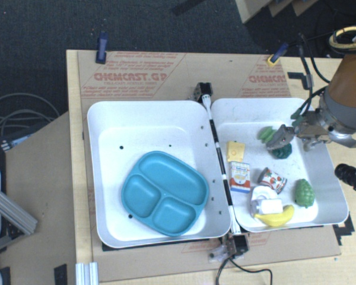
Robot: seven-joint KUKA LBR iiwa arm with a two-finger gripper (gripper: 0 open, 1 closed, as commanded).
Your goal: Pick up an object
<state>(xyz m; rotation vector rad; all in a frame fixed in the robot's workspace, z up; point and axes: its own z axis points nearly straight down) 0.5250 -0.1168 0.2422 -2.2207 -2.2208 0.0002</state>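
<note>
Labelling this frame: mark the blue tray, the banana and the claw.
blue tray [164, 177]: camera view, on the divider between compartments.
banana [276, 218]: camera view, middle of its curve.
claw [283, 138]: camera view, between its fingertips.

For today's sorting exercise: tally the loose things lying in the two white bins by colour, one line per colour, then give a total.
Blue: 1, the divided tray
Green: 2, a bumpy fruit and a piece by the pincer
Yellow: 2, a banana and a cheese wedge
White or mixed print: 3, a carton, a packet, a cup
Total: 8

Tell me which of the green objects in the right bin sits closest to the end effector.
The dark green one, directly under the end effector near the bin's back; the light green bumpy one lies farther forward.
</note>
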